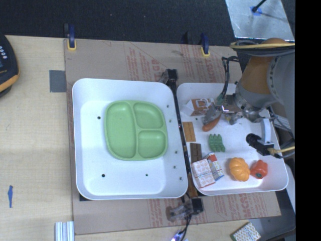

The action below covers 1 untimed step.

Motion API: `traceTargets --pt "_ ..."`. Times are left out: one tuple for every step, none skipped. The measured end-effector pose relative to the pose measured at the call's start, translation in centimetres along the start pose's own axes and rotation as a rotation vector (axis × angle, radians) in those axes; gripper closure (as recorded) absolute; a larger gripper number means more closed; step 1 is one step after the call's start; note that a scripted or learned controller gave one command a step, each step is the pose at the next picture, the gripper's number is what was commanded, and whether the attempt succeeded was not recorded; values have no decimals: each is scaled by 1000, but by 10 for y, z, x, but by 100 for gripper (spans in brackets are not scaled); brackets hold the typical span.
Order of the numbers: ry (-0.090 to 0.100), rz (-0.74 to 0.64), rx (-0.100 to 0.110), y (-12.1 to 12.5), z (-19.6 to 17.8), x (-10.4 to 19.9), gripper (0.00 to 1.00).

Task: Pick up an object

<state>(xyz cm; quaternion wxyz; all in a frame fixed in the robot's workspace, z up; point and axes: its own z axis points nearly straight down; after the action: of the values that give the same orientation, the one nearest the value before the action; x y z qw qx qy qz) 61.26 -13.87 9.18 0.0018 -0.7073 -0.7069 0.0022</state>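
My gripper [220, 110] hangs over the far part of the right bin [278, 185], reaching in from the right. An orange-brown carrot-like piece [210, 122] lies slanted right at the gripper's tip, touching or just under it; I cannot tell whether it is gripped. Next to it, to the left, lies a brown-and-white card [199, 105]. A green ridged piece [216, 142] sits a little nearer. Along the near side are a white-and-red carton [205, 171], an orange pepper [239, 168] and a red pepper [259, 168].
Two brown blocks [188, 131] [194, 151] lie along the right bin's left wall. The left bin [85, 149] holds a green divided plate [135, 129]. The arm's grey body [266, 79] covers the right bin's far right corner.
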Motion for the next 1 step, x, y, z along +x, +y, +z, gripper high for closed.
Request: traceTargets --pt "0 -6 -1 21 0 46 0"
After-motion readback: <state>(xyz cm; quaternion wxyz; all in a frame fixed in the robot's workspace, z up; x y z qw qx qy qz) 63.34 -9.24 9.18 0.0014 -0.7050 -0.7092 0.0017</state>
